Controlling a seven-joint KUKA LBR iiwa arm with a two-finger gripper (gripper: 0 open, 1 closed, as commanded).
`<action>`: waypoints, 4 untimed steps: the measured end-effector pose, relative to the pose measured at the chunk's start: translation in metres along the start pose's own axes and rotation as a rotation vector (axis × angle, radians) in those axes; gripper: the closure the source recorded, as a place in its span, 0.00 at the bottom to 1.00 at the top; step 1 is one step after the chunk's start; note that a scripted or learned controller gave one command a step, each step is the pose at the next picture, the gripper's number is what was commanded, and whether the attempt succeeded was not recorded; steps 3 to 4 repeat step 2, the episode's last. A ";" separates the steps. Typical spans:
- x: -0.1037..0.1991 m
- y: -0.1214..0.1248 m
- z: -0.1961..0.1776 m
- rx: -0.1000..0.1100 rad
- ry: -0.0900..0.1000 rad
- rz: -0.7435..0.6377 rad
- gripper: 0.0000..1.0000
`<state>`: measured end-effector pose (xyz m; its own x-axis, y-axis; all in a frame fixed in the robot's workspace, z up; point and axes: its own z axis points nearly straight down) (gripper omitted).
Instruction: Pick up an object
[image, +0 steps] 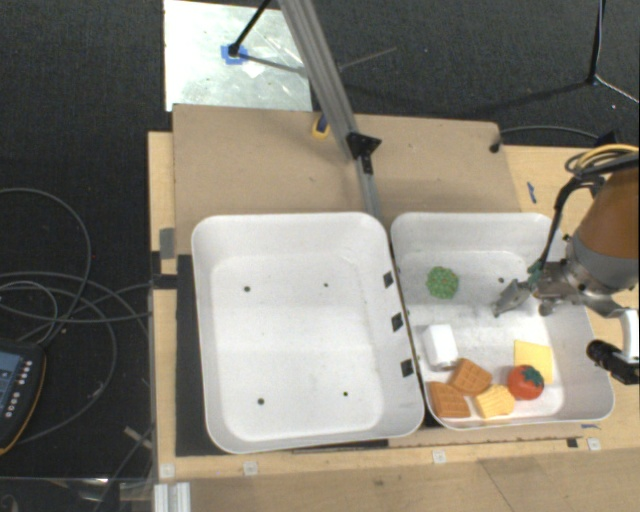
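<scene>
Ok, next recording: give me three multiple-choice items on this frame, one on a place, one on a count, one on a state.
1. Where do the food items lie?
A. Left bin
B. Right bin
C. On the cardboard

2. How many waffle-like brown pieces are there?
A. Two
B. Four
C. Five

3. What is the claw doing?
A. Gripping the tomato
B. Pressing on the white block
C. Hanging over the right bin with nothing between its fingers

Answers:
1 B: the green ball, white block, cheese and tomato all sit in the right bin.
2 A: two waffles lie side by side.
3 C: the claw is apart from every item.
</scene>
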<state>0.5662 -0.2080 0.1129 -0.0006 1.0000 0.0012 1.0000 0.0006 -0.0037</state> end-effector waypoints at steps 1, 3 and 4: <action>-0.001 0.002 -0.014 -0.008 -0.002 0.000 1.00; -0.010 0.002 -0.075 -0.011 -0.005 0.001 1.00; -0.010 0.002 -0.075 -0.011 -0.005 0.001 1.00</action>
